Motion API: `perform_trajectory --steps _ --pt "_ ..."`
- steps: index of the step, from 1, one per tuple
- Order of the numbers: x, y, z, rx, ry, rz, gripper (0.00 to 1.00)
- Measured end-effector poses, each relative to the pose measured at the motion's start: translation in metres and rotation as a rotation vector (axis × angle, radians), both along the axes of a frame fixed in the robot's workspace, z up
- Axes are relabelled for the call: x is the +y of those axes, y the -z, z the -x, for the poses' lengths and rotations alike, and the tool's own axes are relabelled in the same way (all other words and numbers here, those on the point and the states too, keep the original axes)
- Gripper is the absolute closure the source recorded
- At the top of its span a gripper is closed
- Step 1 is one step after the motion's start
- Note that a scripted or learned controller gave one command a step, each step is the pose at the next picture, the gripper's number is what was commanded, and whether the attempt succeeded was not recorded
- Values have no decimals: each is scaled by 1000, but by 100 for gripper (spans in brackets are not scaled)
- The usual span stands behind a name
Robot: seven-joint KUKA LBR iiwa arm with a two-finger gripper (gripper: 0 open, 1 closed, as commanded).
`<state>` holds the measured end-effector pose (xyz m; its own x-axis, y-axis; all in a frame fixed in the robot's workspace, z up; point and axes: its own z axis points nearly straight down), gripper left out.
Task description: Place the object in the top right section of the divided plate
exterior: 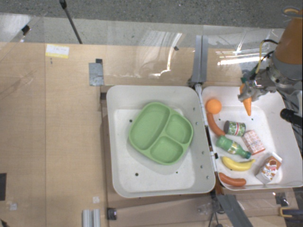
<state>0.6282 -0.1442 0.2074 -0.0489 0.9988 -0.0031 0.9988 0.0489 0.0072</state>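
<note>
At the upper right of the frame, the arm point(289, 56) reaches over the right bin point(279, 103), and its pincer point(248, 94) is clenched on a carrot point(247, 105), which hangs point-down from the fingers above the bin floor. Below it in that bin lie an orange point(213, 106), two sausages, a small can point(235, 127), a green bottle point(232, 146), a banana point(237, 163) and two cartons. Left of centre, the green divided plate point(161, 133) sits in the left bin point(118, 174) on the surface point(47, 126).
</note>
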Motion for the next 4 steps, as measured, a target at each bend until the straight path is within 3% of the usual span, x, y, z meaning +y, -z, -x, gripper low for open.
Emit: perform_trajectory --steps 1,2,3,4 --pt "84 16 32 2 -107 -2 100" --pt "146 -51 93 0 -330 -1 100" --pt "193 -44 103 1 -259 -3 100" --pt "229 -5 105 4 -405 -2 100"
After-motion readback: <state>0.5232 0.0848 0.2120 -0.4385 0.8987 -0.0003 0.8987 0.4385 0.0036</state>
